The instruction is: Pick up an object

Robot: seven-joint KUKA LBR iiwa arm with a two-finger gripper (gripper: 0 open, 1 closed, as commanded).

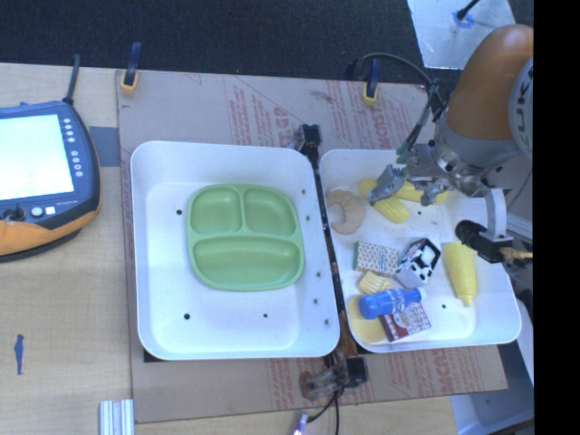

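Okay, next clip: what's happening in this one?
A grey and orange robot arm reaches into the right bin, its claw low over a yellow toy near the bin's far edge. A blue bottle, a yellow squeeze bottle and other small items lie nearby. The left bin holds a green divided plate.

Light wooden bench top [54,306] under slanted overhead view. Brown cardboard sheet with faint red print [263,107] spread across bench middle, held by yellow-and-blue clamps [130,72] at far edge. Dark speckled carpet floor [227,12] beyond bench. Pale paper sheet with blue mark [453,16] lying on carpet at upper right. Grey-and-orange handheld control pendant with white screen [41,175] resting on bench at left. Small blue mark [19,352] on wood, lower left. Ribbed metal strip [116,415] at bottom edge. Bright, even light.
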